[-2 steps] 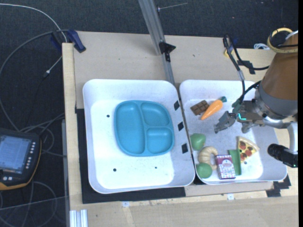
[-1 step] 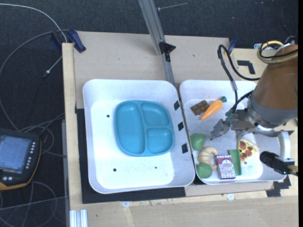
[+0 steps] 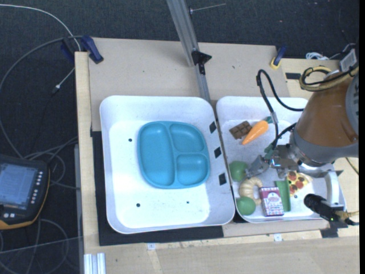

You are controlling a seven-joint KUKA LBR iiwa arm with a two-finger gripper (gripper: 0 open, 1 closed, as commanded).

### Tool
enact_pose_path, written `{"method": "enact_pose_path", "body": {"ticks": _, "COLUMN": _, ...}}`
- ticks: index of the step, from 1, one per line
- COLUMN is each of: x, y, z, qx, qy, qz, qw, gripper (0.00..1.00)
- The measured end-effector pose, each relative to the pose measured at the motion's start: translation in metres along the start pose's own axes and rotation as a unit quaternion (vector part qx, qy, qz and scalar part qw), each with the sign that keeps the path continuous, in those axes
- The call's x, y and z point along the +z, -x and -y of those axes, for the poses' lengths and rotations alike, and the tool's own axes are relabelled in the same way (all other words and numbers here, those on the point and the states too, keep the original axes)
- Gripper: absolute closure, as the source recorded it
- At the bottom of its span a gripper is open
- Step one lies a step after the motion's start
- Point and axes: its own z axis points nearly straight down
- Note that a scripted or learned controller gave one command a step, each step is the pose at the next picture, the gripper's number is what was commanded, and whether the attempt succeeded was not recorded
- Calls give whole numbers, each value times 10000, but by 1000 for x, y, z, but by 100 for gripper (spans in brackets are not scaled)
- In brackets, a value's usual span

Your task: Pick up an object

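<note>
The right bin point(image 3: 228, 110) holds several small items. A brown chocolate piece point(image 3: 239, 130) and an orange carrot point(image 3: 256, 131) lie near its back. At the front are a green round piece point(image 3: 238, 169), a beige bulb point(image 3: 249, 186), a green ball point(image 3: 246, 205), a magenta box point(image 3: 271, 201), a green stick point(image 3: 284, 194) and a pizza slice point(image 3: 297, 181). My gripper point(image 3: 259, 165) hangs low over the bin's middle, just right of the green round piece and above the beige bulb. Nothing is visibly held in it.
The left bin point(image 3: 114, 153) carries a blue divided plate point(image 3: 173, 153). A slanted metal pole point(image 3: 185, 24) rises behind the bins. Black cables point(image 3: 269, 99) loop over the back of the right bin. The arm's grey and orange body point(image 3: 328, 124) covers the bin's right side.
</note>
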Motion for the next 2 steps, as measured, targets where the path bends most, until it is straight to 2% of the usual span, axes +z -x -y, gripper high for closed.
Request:
{"method": "enact_pose_path", "body": {"ticks": 1, "x": 44, "y": -6, "z": 2, "qx": -4, "qy": 1, "qz": -2, "qw": 10000, "gripper": 0}}
{"method": "enact_pose_path", "body": {"ticks": 2, "x": 31, "y": -6, "z": 0, "qx": -4, "qy": 45, "qz": 6, "qw": 10000, "gripper": 100}}
